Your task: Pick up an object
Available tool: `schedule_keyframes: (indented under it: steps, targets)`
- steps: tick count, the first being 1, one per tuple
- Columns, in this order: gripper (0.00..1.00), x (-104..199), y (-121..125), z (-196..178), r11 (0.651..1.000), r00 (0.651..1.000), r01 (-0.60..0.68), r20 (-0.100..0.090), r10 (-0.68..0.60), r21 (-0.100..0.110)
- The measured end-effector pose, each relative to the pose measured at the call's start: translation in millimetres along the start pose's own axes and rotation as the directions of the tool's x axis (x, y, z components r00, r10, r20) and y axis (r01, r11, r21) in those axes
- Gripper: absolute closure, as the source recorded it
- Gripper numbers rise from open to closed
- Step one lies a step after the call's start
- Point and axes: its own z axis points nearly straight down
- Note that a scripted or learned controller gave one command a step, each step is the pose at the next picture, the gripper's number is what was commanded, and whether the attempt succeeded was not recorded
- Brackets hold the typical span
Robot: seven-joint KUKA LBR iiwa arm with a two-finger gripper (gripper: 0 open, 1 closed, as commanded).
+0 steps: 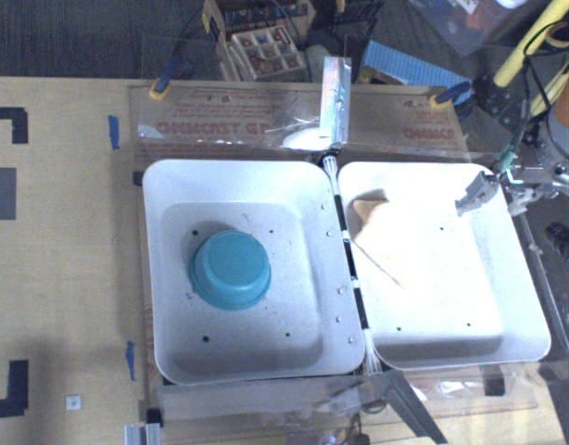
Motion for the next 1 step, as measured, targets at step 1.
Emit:
schedule_keyframes:
  steps: [1]
  targets:
    - [0.00,36.3,72.4,63.8,0.991,0.991,-0.132,0.002,0.132,-0.003]
